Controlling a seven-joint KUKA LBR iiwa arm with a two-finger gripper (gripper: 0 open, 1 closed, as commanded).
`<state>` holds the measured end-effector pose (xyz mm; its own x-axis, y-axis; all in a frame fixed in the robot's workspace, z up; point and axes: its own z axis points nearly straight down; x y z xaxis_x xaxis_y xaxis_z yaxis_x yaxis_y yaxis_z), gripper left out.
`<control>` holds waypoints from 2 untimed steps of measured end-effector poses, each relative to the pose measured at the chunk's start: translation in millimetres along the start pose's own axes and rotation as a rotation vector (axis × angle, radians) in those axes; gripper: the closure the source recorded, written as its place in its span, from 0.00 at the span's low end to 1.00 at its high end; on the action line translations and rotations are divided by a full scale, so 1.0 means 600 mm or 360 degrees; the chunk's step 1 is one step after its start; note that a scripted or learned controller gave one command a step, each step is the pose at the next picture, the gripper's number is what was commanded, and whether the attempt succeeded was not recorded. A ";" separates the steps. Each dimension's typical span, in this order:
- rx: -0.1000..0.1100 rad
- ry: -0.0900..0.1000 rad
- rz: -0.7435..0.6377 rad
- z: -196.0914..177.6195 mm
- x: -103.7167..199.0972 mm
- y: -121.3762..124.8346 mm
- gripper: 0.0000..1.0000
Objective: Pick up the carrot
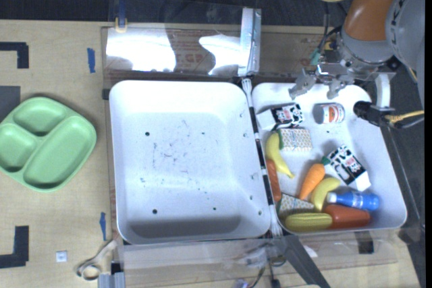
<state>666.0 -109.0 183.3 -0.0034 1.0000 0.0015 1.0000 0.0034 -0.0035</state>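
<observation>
carrot not picked yet, we're at the start

carrot [311, 180] lies in the right bin [395, 165] among other toys, btw a banana [276, 153] and a b/w carton [348, 166]. gripper [321, 79] hangs over the bin's far end w/ fingers spread, nothing in them, well apart from the carrot. approach, grasp, lift all left.

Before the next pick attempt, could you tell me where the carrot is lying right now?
The carrot lies in the right bin, toward its front, between the banana and the black-and-white carton.
</observation>
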 end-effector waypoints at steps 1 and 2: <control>0.0002 0.0000 0.0104 -0.046 0.002 -0.062 0.00; 0.0001 0.0000 0.0132 0.065 0.024 -0.169 0.00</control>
<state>564.5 -94.7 144.8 0.0797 0.9968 0.0011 0.9968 -0.0796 -0.0044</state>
